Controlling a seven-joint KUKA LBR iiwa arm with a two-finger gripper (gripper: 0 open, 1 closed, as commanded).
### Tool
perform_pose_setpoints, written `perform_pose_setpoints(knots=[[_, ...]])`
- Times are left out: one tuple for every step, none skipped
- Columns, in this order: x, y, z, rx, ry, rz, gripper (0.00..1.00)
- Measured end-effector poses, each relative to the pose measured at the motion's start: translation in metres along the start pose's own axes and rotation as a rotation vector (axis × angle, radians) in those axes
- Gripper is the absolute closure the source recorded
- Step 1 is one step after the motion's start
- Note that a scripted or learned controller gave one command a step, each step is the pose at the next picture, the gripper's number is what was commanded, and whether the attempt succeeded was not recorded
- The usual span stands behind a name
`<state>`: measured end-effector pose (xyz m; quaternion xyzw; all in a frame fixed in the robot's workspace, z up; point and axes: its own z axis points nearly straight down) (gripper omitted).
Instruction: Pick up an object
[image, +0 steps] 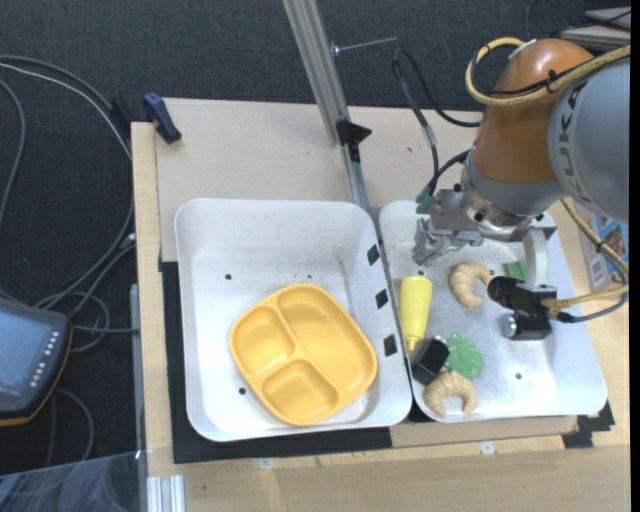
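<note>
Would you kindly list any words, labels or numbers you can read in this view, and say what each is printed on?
"KU": large dark letters running down the grey KUKA arm housing; the rest of the word is cut off.
Printed blue and white package at the right edge: too blurred to read.
Dark handheld screen device at left: nothing legible.

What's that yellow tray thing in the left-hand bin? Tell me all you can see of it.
The yellow divided plate looks like smooth moulded plastic, a rounded rectangle with a raised rim. Ridges split it into three compartments, and nothing lies in any of them. It lies flat, face up, turned at a slant, on the floor of the left bin, toward its near right corner. Only the bin touches it.
</note>
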<state>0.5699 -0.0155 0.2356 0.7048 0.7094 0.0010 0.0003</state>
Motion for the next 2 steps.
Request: perform_pose_setpoints(knots=[[0.057,0.018,-0.007,-0.001,0.002,-0.001,1.0],[0.107,0.031,0.001,0.0,0.001,0.0,1.0]])
